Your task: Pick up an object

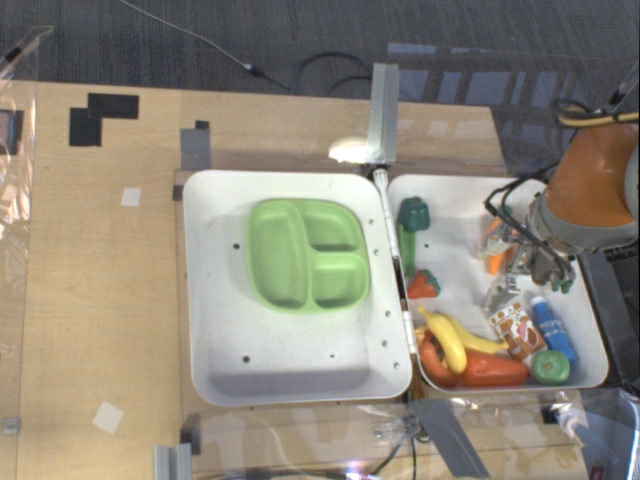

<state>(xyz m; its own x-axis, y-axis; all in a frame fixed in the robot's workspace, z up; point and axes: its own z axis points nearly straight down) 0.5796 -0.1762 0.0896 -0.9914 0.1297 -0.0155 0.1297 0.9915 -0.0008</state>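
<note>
fingers of the gripper hang low over the right bin, near its right edge and about midway along it, but from this slanted view i cannot tell how far apart they stand or whether anything sits between them; the metal parts blur into the clutter under them. just beside the tips lies a small patterned packet, and a blue bottle lies touching its far side against the bin's right edge, so either could be the target, though i would not call anything held. a bit of orange shows behind the wrist, too hidden to name. above the gripper the arm's orange band and looped black cables lean in from the right, a pose that seems meant to drop the tool straight down into the bin. outward along the bin's near edge the toys are heaped together: a green round thing in the near right corner, a red pepper touching it, and a banana resting across the pepper, likely slid there as loose things do. by the bin's left wall stand a dark green piece and a strawberry, well apart from the gripper. the left bin carries a green divided tray near its middle. judging from all this, the pick is at the reaching stage, with a crowded grasp ahead.
</note>
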